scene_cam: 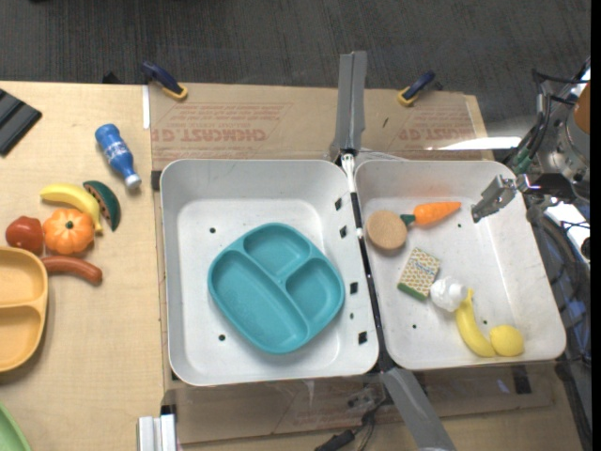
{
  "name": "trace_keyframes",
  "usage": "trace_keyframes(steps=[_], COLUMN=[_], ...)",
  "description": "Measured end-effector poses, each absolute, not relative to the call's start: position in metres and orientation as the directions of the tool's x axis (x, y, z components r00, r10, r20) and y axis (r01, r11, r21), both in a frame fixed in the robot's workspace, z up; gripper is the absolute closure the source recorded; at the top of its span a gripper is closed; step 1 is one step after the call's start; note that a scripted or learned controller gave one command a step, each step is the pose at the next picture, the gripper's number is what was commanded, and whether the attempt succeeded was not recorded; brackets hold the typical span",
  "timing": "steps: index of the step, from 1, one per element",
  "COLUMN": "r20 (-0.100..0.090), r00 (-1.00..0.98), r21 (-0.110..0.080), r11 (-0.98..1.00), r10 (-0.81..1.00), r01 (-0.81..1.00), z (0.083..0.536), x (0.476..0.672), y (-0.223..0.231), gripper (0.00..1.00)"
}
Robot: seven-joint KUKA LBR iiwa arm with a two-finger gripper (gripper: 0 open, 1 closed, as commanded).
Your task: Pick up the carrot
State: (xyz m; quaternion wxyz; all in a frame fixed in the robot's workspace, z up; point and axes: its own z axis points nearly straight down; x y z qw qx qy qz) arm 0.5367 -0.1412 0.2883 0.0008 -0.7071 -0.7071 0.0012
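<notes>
Lighting is even and bright from overhead. The white bins (188, 346) show soft sheen, no harsh glare. Shadows under the teal plate (277, 289) are faint and short. Focus is adequate at centre; the right edge is cluttered and slightly soft. The floor (282, 17) beyond reads dim.

The one legible text is printed in red on the cardboard sheet (225, 125) that lies under the two white bins, in the upper middle of the frame. It stands upside down from this camera; on the left half the word "CHEMCAST" can be made out, followed by letters that look like "GP", with a line of smaller print beside it too small to read. A second red print of the same kind shows on the right half of the cardboard, washed out by glare and not readable. The blue bottle (116, 153) at upper left carries a label too blurred to read.
</notes>
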Motion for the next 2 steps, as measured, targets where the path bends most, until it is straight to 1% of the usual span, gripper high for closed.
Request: trace_keyframes(steps=[1,2], r20=[0.000,-0.010], r00=[-0.383,-0.418], r21=[-0.001,0.014], r11=[0.383,0.418], r10=[0.924,0.908], r01=[0.924,0.908], z=[0.172,0.102], x=[0.614,0.650], y=[-0.141,-0.140], gripper=[0.00,0.00])
